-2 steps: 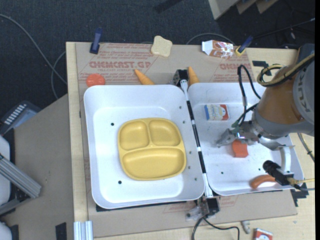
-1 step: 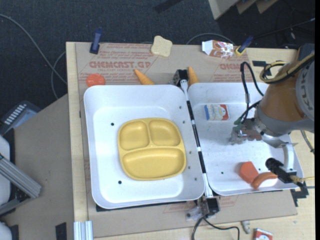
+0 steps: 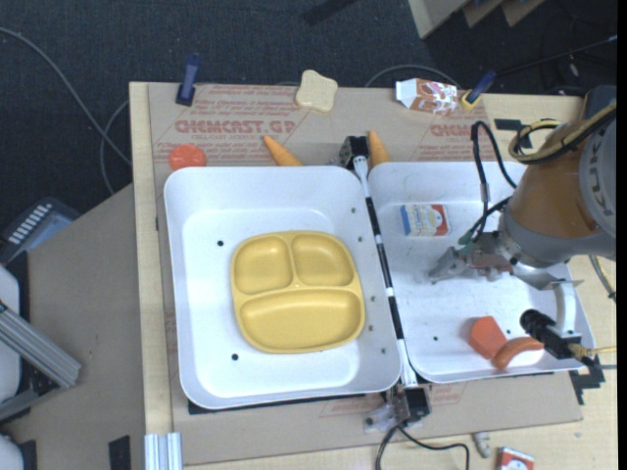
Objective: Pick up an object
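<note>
The grey arm (image 3: 563,204) reaches in from the right, tool (image 3: 449,265) low.

We log colours | bins (image 3: 196,213): plain white, both | divided tray (image 3: 294,292): pale yellow | small carton (image 3: 424,220): white with blue and red print | block (image 3: 485,336): orange | arm (image 3: 554,204): grey, orange band | bench board (image 3: 235,116): tan with red lettering

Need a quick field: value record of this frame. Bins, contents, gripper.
left bin: yellow divided plate
right bin: small carton, orange object, orange-and-white object
gripper: low over right bin's middle, nothing seen between its fingers
outside bins: bread-shaped toy, carrot, both on the board behind the bins
</note>
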Action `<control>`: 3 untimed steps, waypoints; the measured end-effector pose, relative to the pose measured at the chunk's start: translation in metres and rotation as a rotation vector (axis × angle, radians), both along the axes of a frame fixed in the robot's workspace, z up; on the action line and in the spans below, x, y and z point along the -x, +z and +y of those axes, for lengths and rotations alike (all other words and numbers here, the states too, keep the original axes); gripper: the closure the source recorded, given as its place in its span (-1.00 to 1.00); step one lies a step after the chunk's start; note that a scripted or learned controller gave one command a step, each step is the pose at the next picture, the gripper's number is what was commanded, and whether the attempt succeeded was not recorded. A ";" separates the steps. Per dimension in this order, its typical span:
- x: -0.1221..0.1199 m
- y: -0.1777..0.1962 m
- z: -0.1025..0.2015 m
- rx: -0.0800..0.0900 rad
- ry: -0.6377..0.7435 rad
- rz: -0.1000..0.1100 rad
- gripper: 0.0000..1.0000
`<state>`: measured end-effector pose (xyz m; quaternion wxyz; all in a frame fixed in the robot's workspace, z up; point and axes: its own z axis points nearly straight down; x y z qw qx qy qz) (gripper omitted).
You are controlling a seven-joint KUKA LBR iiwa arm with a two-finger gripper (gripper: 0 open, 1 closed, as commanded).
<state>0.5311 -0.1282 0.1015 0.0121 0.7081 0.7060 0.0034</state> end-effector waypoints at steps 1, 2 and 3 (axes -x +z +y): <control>-0.112 -0.019 0.009 -0.020 0.008 0.059 -1.00; -0.136 -0.016 -0.006 -0.011 0.004 0.019 -1.00; -0.137 -0.006 -0.006 -0.009 0.006 0.016 1.00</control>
